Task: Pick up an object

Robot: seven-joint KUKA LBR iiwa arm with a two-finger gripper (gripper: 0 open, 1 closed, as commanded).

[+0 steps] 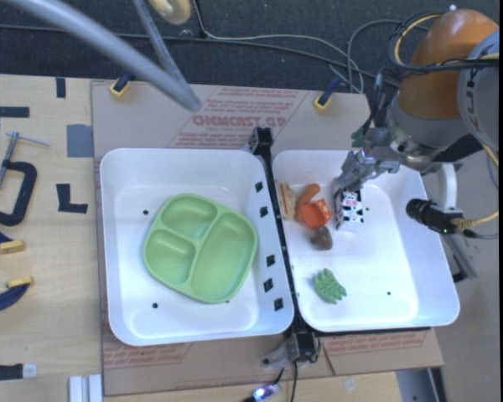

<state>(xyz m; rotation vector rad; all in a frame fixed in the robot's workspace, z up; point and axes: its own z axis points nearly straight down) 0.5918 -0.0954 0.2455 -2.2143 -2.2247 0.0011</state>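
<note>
So there's a little black-and-white cow toy (350,208) in the right bin (419,296), sitting upright near the middle-top of it, and the gripper (350,189) is right on top of it, fingers down around the toy's upper part. Looks like they're pinching the cow, though its lower end seems close to the bin floor and I can't tell if it's touching. Just left of the cow is an orange piece (313,213) with a sausage (306,194) above it and a brown lump (321,239) below, all bunched together near the divider. Further down in the same bin is a green leafy thing (329,285), well apart from the rest. The left bin (126,300) has a green divided plate (201,247) lying flat, slightly rotated. The arm (440,74) comes in from the upper right, orange band showing. Out on the bench to the far left there's a clamp (15,182).
</note>
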